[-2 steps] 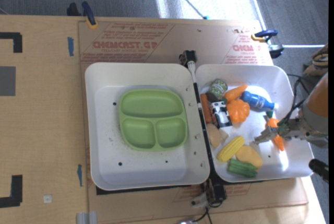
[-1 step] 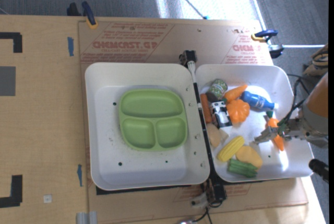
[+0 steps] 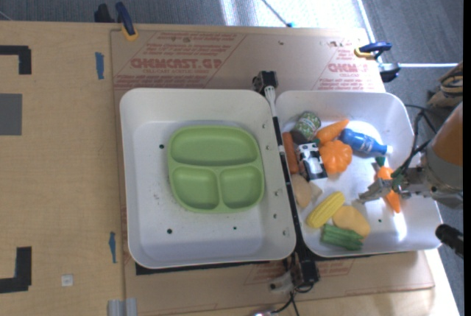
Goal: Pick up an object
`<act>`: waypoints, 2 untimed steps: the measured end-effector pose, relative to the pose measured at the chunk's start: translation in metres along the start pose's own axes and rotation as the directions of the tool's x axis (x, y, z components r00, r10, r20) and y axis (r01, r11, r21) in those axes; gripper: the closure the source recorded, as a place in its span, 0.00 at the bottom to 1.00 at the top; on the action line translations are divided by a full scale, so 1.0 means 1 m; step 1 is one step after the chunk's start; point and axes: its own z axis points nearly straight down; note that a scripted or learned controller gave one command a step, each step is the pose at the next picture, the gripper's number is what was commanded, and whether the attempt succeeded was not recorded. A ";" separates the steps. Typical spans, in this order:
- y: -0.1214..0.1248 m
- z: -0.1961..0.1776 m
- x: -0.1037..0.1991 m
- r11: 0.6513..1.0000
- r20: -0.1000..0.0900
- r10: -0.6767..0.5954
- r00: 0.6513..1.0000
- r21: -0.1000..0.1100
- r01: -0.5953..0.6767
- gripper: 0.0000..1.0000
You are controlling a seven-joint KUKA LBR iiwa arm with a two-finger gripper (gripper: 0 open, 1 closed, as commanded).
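Gripper [image 3: 384, 189] low over the right bin [image 3: 401, 110], near its right wall, arm entering from the right edge. Fingers spread, one reaching left toward the bin middle. A small orange piece [image 3: 391, 197] sits at the fingers; whether it is pinched, cannot tell. Toy pile lies left of the gripper: blue bottle [image 3: 362, 141], orange pumpkin [image 3: 336, 157], corn cob [image 3: 324, 209], green vegetable [image 3: 341, 236]. Left bin [image 3: 140, 182] bears a green divided plate [image 3: 215, 167].
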 end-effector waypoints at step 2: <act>0.000 0.000 0.000 1.000 0.000 0.000 1.000 0.000 0.000 0.00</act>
